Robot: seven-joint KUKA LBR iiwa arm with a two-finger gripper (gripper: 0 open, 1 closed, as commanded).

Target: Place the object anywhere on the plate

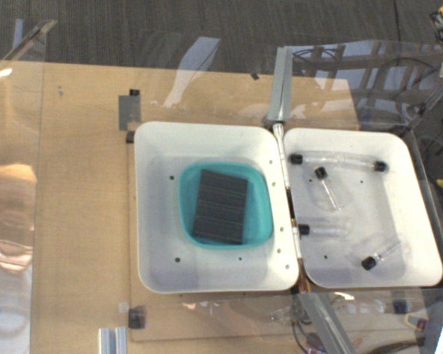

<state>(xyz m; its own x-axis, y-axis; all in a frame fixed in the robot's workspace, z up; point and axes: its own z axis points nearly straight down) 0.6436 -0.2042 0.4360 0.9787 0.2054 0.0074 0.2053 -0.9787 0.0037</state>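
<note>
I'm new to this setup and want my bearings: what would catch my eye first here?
First, the teal plate in the middle of the left bin, with a dark ribbed block lying flat on it. Next, the right bin, where several clear tubes with black caps lie scattered.
</note>
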